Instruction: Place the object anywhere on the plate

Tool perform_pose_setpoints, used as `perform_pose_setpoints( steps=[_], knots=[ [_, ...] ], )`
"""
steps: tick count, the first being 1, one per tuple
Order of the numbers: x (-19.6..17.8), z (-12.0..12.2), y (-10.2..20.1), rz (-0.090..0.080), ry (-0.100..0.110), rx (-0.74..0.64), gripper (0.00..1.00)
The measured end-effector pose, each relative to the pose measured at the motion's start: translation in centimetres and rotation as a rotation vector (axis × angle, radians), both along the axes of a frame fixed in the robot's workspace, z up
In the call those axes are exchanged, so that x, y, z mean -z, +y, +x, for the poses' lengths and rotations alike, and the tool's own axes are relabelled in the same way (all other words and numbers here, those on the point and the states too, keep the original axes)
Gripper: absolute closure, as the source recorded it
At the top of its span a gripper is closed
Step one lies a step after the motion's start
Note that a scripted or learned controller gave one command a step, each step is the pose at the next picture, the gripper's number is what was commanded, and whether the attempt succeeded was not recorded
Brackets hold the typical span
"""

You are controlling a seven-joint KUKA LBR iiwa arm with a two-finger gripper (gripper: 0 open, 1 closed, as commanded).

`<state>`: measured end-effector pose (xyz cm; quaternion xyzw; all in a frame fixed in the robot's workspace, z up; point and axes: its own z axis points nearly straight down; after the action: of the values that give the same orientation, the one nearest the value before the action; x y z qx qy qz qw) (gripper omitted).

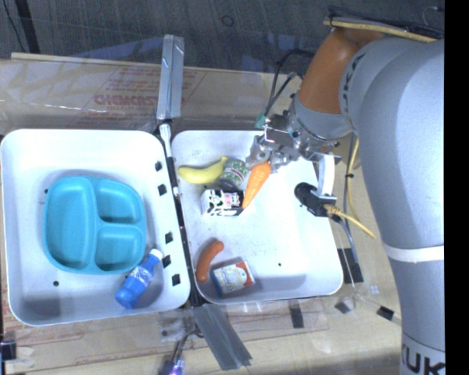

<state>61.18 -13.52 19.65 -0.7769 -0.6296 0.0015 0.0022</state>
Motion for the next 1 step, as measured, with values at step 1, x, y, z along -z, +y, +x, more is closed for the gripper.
perform_pose_setpoints(
  steps=[1],
  knots=[
    [0.52, 1.42, 9.49, 0.002, 0.0, -0.265, 1.0]
  ],
)
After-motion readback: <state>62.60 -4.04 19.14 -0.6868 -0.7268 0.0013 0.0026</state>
